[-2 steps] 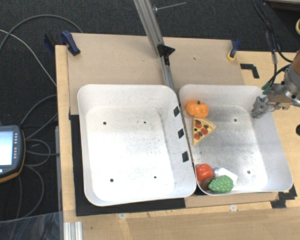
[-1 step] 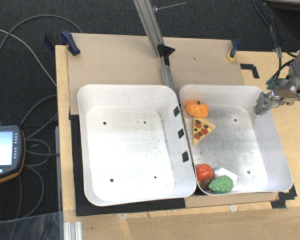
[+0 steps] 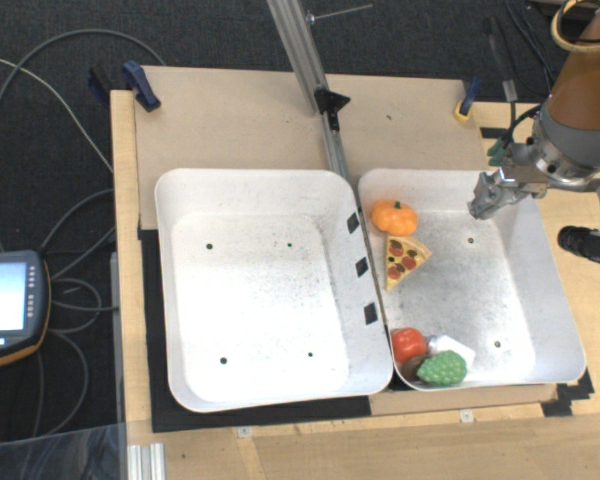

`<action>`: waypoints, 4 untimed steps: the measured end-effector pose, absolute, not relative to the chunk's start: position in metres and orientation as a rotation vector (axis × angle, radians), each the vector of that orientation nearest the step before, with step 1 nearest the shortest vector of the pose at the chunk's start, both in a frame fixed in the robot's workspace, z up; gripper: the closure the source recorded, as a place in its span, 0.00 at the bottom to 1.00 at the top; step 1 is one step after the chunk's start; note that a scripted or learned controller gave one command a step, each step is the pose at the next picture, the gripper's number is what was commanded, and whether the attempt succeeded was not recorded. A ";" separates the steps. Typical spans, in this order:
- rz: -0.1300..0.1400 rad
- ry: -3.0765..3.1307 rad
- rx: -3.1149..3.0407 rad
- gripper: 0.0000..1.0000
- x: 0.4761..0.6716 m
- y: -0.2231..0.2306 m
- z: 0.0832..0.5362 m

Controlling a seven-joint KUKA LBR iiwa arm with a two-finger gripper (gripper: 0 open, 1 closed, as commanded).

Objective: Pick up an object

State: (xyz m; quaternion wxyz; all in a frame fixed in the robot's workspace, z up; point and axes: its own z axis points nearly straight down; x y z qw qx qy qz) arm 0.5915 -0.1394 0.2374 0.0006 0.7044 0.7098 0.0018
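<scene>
Overhead slanted view of a wooden bench (image 3: 230, 118) bearing two shallow white bins side by side: the left bin (image 3: 180, 268) and the right bin (image 3: 520, 298), with a metal pole (image 3: 300, 48) rising from between them. Along the right bin's left side lie an orange pumpkin (image 3: 394, 217), a pizza slice (image 3: 403, 260) just below it, and, at the near corner, a red tomato (image 3: 408, 344) beside a green bumpy object (image 3: 442, 368). The gripper (image 3: 485, 200) sits over the right bin's far right corner, apart from these items, under the grey arm (image 3: 570, 148).

Orange pumpkin (image 3: 394, 216), yellow pizza slice (image 3: 403, 261) w/ red dots, red tomato (image 3: 408, 344), green broccoli (image 3: 442, 368).
</scene>
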 end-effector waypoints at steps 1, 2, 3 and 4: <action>0.002 2.232 2.215 1.00 0.600 -0.078 0.230; 0.001 2.232 2.217 1.00 0.597 -0.029 0.226; -0.001 2.232 2.217 1.00 0.600 0.023 0.218; 0.002 2.232 2.215 1.00 0.600 0.082 0.214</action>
